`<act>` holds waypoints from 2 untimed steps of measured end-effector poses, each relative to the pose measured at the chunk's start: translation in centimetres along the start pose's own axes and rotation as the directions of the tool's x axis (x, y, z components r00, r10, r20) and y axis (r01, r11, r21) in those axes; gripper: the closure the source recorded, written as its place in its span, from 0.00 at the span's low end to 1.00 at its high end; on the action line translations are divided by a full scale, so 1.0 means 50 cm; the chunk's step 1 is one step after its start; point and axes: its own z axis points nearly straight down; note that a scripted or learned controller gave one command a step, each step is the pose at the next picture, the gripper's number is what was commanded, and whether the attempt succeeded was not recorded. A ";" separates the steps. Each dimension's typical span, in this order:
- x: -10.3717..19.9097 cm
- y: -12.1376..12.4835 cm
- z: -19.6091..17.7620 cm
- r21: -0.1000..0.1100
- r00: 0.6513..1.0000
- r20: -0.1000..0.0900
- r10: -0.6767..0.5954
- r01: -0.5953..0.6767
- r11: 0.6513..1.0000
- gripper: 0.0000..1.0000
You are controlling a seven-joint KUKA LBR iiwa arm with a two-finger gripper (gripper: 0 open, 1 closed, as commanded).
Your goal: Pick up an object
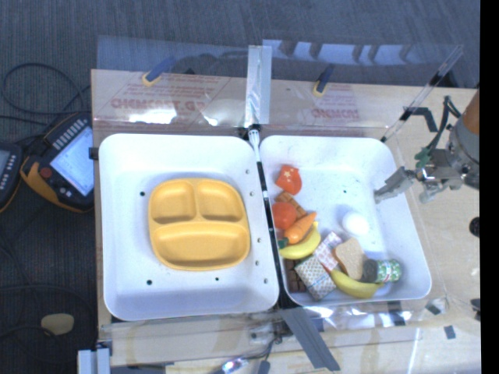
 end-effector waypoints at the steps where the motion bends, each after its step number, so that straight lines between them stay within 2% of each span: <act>1: 0.110 -0.065 0.329 -0.012 1.000 0.002 -0.023 0.023 1.000 0.00; 2: 0.100 -0.040 0.352 -0.014 1.000 -0.005 0.026 -0.026 1.000 0.00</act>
